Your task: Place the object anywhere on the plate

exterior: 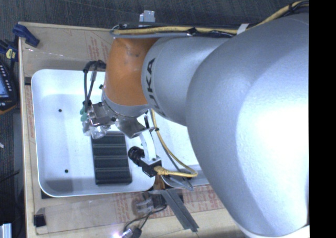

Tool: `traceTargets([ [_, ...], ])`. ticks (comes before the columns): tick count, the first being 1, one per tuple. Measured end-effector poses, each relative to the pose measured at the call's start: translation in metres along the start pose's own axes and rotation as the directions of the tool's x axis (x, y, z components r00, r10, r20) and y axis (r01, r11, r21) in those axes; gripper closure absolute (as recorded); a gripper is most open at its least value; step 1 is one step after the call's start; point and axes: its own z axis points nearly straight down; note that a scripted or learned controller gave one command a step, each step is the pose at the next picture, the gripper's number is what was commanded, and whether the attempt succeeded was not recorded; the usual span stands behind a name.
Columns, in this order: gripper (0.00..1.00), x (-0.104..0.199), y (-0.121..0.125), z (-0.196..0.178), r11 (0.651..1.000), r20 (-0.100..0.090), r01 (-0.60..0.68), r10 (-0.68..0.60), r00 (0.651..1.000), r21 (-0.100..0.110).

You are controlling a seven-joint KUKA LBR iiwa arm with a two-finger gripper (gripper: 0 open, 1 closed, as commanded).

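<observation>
- Big grey arm (231,100) is hanging over both bins, blocking most of the 3 o'clock side.
- White bin (52,127) is sitting at 9 o'clock; plate isn't spottable, so placing looks undone.
- Gripper (94,121) is hovering mid-bin; can't tell its state.
- Dark ribbed object (111,161) is lying just toward 6 o'clock of it.

One fixed camera looks down at a slant on my wooden bench (68,208). My bulky grey arm (247,127) enters from three o'clock, looming close beneath the lens and covering much of the shallow white plastic bin (50,142).
</observation>
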Motion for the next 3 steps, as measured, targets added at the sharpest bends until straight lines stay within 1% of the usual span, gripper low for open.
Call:
traceTargets([
  [1, 1.00, 0.007, 0.046, 0.010, 0.879, -0.001, -0.476, 0.476, 0.879, 0.001],
  [2, 1.00, -0.062, 0.085, 0.007, 0.739, -0.003, -0.674, 0.674, 0.739, 0.001],
  [3, 1.00, -0.004, 0.138, -0.023, 0.569, -0.004, -0.822, 0.822, 0.569, 0.001],
])
